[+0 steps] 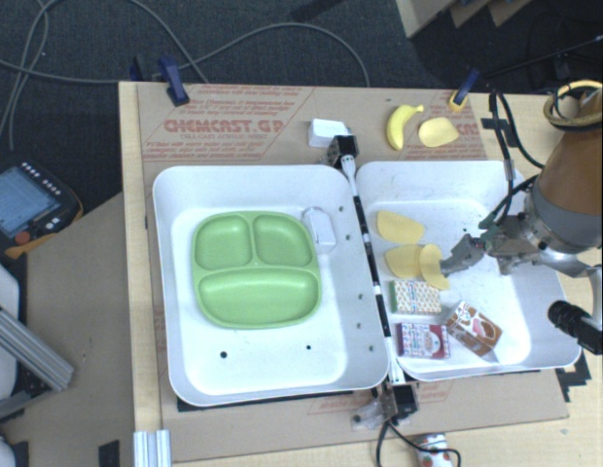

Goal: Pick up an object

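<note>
So far nothing is being lifted: the cartons point(447, 334) are lying at six o'clock in the right bin point(535, 353), and above them the hand point(455, 260) is reaching toward the yellow slices point(410, 259), its tip right beside them. Whether it is gripping one, I cannot tell.

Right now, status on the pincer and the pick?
Pincer low in right bin, at yellow pieces. Grasp unconfirmed. Small cartons close beside; green tray in left bin.
</note>
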Robot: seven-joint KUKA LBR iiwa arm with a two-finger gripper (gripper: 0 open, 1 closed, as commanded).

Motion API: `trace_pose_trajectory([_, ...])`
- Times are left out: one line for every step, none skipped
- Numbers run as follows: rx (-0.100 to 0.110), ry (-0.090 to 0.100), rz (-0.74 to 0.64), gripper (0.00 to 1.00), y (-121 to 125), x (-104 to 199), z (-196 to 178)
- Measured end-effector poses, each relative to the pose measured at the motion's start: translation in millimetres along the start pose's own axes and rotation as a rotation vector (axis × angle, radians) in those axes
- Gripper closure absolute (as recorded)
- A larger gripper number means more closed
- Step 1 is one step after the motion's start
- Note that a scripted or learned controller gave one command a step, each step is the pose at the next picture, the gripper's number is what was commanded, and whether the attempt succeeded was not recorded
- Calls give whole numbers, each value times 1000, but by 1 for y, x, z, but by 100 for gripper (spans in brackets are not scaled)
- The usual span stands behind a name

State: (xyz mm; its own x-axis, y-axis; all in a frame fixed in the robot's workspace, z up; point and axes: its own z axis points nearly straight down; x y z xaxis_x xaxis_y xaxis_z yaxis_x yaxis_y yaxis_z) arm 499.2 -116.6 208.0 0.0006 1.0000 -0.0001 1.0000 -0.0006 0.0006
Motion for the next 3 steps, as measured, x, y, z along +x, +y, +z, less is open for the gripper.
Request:
trace_pose_trajectory([-7,-1,-1,0,36,15,119])
trace_pose_trajectory([-11,-3,2,0,28,22,120])
trace_pose_trajectory([-1,0,-1,0,33,16,123])
